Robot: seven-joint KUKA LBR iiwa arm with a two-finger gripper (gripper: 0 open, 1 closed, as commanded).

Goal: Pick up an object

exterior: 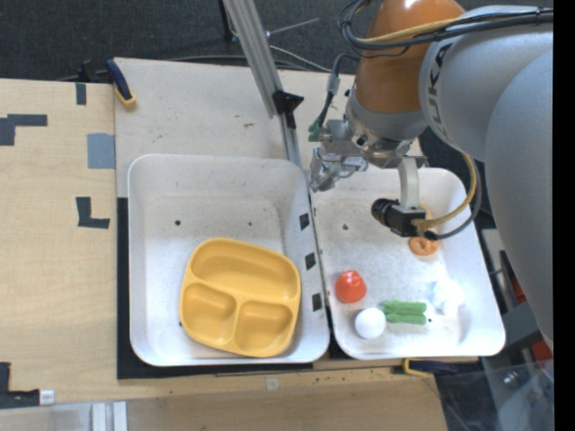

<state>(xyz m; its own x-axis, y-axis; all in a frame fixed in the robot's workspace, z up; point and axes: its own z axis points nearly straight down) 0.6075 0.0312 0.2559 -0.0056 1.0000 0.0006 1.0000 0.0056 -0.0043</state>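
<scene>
So the bench (pixel 54 241) was light wood with a few grey and black tape marks on it, dark carpet-looking floor behind it, and a metal rail (pixel 256 61) slanting down from the top toward the fingers. Two white bins sat side by side: the left bin (pixel 148 241) and the right bin (pixel 485 321). The gripper (pixel 325 176) hung right over the wall where the two bins meet, near their far end, with the big grey arm (pixel 485 70) and its orange band (pixel 409 16) up and to the right of it. Honestly I couldn't tell if the fingers were spread or closed, they were just a dark jumble from that angle, and nothing was visibly between them. Count-wise: one yellow divided tray (pixel 241 296) in the left bin, below and left of the fingers. In the right bin, well below the fingers, were one red object (pixel 350 285), one white ball (pixel 369 322), one green piece (pixel 403 312), one small orange thing (pixel 424 245) and one pale whitish lump (pixel 446 296).
</scene>
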